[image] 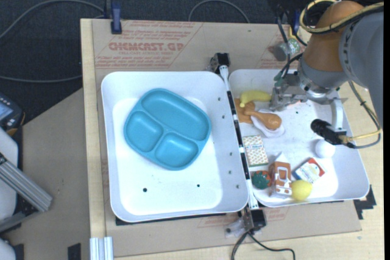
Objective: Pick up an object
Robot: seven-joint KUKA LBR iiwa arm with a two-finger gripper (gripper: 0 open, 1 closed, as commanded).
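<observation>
Here the gripper hangs low over the right bin, near its far-left corner, right beside the banana and just above the drumstick. Whether the jaws are spread or closed cannot be told; the wrist hides them from above.

No object is named by the task, so the likeliest targets are those two toys under the gripper. The banana lies along the bin's far edge; the drumstick lies slantwise just inside the left wall, its pale fat end toward the bin's middle. Both look like hollow plastic play food: light, stiff, smooth and probably a little slippery. The drumstick would best be taken across its narrow brown shank, where two fingers can close round it; the fat end would likely squirt out. The banana wants a grip across its middle, though the wall beside it leaves little room for a finger.

Further along the left wall lies a checked packet, flat and hard to get under. At the near edge sit a green ball, a red carton and a lemon, crowded together. A white ball rests toward the right side. The left bin carries a blue tray.
</observation>
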